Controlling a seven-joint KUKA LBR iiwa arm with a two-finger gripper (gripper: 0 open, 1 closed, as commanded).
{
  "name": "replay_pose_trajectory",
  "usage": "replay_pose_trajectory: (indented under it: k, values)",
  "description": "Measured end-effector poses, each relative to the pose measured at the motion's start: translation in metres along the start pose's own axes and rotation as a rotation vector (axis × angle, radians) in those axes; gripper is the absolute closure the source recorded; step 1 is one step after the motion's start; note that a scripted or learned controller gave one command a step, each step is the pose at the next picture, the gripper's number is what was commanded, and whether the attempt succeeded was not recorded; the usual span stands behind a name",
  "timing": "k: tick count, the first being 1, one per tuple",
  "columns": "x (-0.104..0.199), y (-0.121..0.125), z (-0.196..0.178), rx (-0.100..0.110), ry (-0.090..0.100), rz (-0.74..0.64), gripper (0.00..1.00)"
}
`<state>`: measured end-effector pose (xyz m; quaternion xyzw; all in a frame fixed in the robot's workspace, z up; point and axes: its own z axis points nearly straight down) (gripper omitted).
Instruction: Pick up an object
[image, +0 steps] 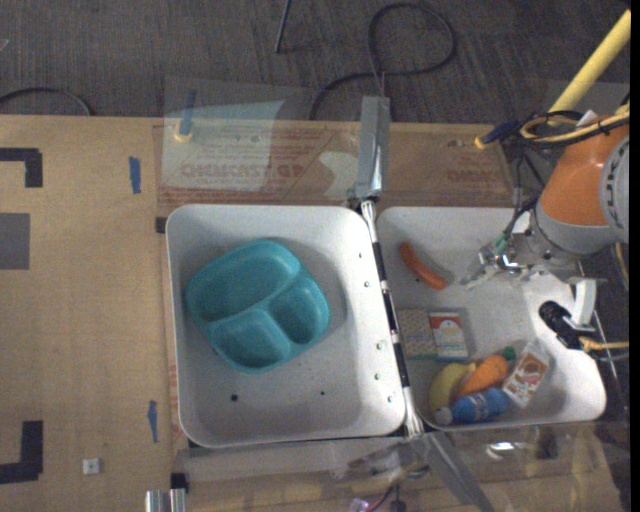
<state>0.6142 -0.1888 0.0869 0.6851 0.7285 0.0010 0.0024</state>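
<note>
We located the claw (497, 258) in the right bin's (585, 405) upper part, right of frame, beside the orange sausage (424, 267); its grasp state could not be told. Candidate objects clustered at lower right, presumably pushed together: carrot (486, 373), blue bottle (477, 407), carton (528, 373).

The 2 bins (200, 300) look like matt white plastic. The teal divided plate (258, 303) is smooth plastic with a soft sheen. The bench (80, 330) looks like matt cardboard. The gripper (497, 258) shows shiny bare metal.
</note>
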Motion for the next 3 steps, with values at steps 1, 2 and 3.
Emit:
replay_pose_trajectory:
  k: [1,2,3]
  values:
    - [-0.012,0.053,0.000,0.004,0.001,-0.023,0.00]
    - [-0.010,0.056,-0.012,-0.002,-0.002,-0.027,1.00]
    - [0.050,0.058,-0.104,0.000,0.000,-0.019,1.00]
